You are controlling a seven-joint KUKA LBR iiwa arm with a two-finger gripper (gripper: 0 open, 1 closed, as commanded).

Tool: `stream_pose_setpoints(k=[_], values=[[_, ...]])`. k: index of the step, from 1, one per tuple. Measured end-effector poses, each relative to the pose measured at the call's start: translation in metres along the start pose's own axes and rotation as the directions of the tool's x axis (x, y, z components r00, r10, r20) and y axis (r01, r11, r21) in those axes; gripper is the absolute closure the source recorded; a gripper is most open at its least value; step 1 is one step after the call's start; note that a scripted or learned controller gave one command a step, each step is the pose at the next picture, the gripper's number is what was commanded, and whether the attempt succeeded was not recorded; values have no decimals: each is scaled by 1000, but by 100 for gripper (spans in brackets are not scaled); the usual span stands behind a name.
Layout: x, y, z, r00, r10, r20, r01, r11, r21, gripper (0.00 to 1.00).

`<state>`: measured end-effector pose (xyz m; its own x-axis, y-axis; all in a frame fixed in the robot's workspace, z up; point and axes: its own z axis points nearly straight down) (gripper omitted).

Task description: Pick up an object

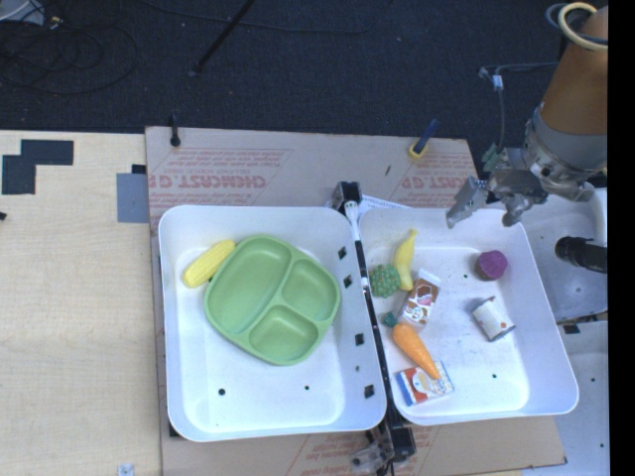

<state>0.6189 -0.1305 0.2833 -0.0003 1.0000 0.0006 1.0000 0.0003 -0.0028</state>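
Note:
My gripper [488, 206] hangs above the far edge of the right bin [516, 390], its two fingers spread open with nothing between them. Below it in the right bin lie a purple round object [492, 264], a small white cylinder [491, 318], a yellow banana [405, 250], a green broccoli piece [384, 281], a small carton [420, 302], an orange carrot [414, 349] and a flat red-and-blue packet [427, 383]. The purple object is the nearest one to the gripper, just in front of it.
The left bin [198, 385] holds a green divided plate [272, 298] and a yellow corn cob [207, 263] at its far left corner. A black divider with clips [362, 296] runs between the bins. Brown cardboard [278, 172] lies beneath both.

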Motion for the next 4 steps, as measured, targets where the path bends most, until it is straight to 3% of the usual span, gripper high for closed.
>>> stream_pose_setpoints(k=[1,2,3,4], values=[[15,24,145,1000,-2,-1,2,1000,3,0],[34,-36,190,1000,9,12,-9,1000,-13,0],[37,9,190,1000,4,6,-4,1000,-11,0],[31,27,191,1000,-3,2,3,1000,-1,0]])
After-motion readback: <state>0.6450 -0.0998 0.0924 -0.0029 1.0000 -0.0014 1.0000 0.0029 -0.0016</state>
